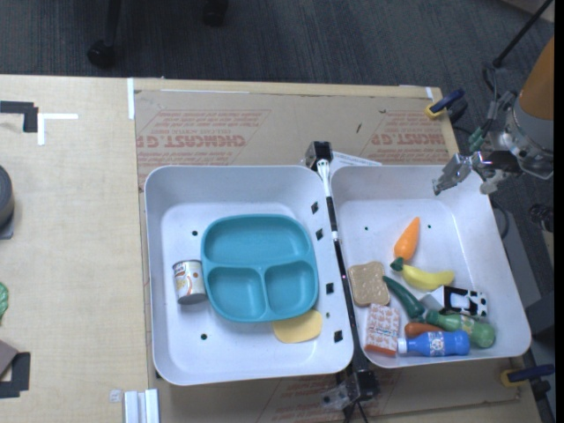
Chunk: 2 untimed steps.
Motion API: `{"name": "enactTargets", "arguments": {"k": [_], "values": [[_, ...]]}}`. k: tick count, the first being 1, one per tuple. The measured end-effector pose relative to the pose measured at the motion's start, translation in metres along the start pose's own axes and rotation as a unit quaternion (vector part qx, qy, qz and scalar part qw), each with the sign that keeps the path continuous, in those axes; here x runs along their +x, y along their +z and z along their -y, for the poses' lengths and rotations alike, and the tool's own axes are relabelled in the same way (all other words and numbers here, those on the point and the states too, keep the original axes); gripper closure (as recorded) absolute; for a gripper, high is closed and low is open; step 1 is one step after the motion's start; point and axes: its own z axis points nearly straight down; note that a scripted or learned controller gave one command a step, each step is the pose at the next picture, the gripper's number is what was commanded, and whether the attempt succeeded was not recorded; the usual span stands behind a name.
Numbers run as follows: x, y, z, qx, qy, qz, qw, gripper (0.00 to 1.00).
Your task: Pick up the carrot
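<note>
Gripper [460, 173] at right bin [493, 236] far rim; carrot [407, 236] unobstructed.

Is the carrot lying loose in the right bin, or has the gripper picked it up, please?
Lying loose. The carrot rests on the right bin floor; the gripper hovers apart at its rim.

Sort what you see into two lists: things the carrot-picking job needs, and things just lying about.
Needed: carrot; gripper; right bin.

Lying about: banana; slice of bread; bottle; teal tray; small can; left bin.
</note>
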Motion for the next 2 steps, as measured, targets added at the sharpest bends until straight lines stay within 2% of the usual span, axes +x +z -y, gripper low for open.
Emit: {"name": "enactTargets", "arguments": {"k": [1, 2], "values": [[0.0221, 0.1302, 0.0019, 0.000, 0.050, 0.000, 0.9988, 0.00], [0.0212, 0.1213, 0.0020, 0.000, 0.050, 0.000, 0.9987, 1.00]]}}
